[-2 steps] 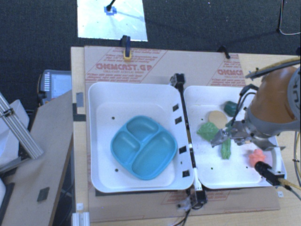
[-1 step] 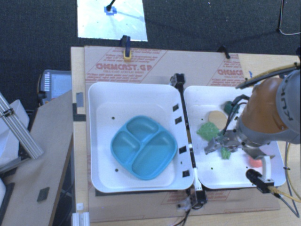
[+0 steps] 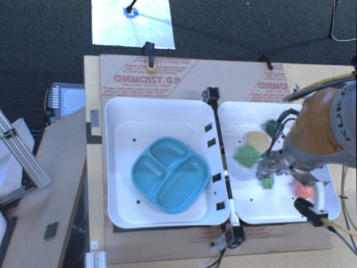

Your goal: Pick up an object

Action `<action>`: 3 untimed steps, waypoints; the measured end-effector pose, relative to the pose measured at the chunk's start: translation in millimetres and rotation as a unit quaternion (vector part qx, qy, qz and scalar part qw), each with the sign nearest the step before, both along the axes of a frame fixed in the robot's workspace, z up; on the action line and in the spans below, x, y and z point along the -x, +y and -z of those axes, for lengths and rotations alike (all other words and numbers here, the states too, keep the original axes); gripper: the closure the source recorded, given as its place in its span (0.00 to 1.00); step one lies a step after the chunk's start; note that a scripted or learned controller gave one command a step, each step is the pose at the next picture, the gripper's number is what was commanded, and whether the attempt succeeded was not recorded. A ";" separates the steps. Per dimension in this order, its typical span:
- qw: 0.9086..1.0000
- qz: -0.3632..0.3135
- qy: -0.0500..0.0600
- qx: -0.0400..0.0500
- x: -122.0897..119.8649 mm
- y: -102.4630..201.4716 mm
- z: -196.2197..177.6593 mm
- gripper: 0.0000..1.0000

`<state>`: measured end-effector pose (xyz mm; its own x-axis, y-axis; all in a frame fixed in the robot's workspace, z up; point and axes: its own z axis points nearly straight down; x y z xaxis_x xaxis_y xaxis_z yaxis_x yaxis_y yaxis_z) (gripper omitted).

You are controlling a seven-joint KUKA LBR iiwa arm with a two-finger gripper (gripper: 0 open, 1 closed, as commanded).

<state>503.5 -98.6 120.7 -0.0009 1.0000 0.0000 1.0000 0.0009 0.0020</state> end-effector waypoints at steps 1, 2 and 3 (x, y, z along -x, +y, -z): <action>1.000 -0.001 -0.002 0.001 -1.4 -3.6 -63.2 1.00; 1.000 -0.001 -0.002 0.000 -3.1 -3.8 -90.3 1.00; 1.000 -0.004 -0.001 -0.001 -32.0 43.8 -84.1 1.00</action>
